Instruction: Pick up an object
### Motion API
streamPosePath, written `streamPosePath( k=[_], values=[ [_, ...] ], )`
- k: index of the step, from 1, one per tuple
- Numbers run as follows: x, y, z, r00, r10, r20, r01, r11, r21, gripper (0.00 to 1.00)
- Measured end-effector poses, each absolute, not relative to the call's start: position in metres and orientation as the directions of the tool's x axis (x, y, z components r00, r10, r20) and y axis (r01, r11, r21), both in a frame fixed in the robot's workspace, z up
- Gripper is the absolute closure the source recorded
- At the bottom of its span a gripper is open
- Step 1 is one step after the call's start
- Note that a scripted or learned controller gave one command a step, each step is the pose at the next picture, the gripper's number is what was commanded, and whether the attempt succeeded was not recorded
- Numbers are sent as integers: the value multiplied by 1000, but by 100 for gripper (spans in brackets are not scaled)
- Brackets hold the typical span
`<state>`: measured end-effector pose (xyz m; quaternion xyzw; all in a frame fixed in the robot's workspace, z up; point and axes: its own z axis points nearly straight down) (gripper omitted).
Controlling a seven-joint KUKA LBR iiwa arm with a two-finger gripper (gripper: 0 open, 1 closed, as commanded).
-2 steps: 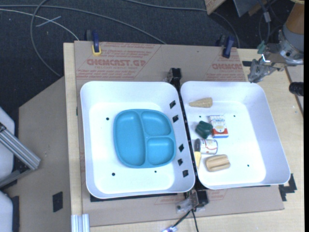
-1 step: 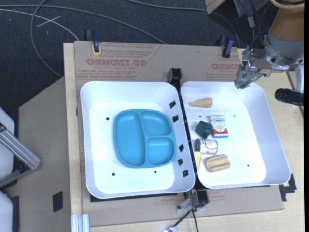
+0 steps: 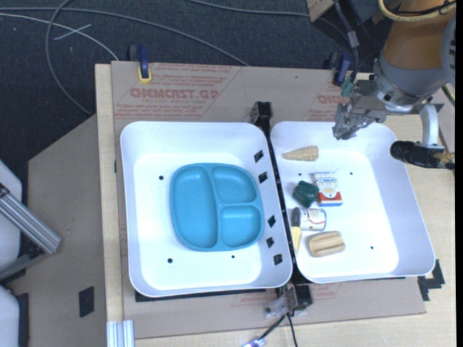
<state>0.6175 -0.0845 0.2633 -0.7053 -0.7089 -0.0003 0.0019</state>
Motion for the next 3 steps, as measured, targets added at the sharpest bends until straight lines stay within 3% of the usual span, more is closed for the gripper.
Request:
streamPosePath(
  k=[1, 3],
  values=[
    [600, -34, 249, -5, 1000, 4, 1000, 5, -4, 100],
    [531, 53, 229, -5, 1000, 3, 1000, 5, -6, 100]
  ],
)
